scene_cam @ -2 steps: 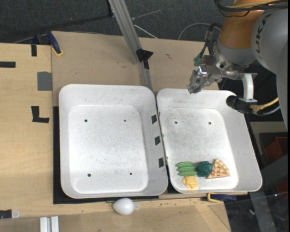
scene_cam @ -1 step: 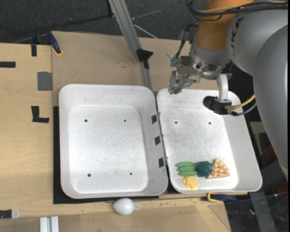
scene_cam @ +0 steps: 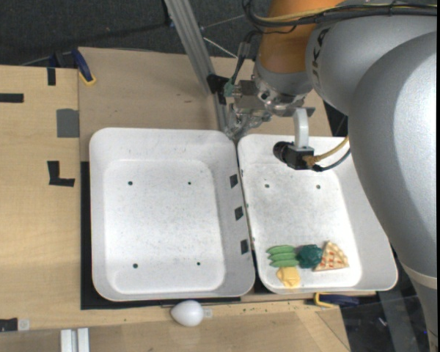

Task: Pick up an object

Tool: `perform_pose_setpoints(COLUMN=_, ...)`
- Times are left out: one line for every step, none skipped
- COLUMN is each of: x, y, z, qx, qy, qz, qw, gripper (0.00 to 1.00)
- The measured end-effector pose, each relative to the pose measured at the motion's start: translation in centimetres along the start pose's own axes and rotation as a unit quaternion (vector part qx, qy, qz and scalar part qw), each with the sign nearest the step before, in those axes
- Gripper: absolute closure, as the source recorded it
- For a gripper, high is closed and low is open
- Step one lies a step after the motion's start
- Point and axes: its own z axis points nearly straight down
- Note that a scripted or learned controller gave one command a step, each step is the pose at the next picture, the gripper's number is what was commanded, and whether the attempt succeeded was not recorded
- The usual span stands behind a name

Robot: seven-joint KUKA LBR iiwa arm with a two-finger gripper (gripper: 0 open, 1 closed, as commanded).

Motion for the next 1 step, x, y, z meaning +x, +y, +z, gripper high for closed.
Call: perform_pose_setpoints(x=5.36, y=-0.45, z=-0.7, qx=0.0, qy=0.0, qz=0.0, qw=1.0, gripper=1.0)
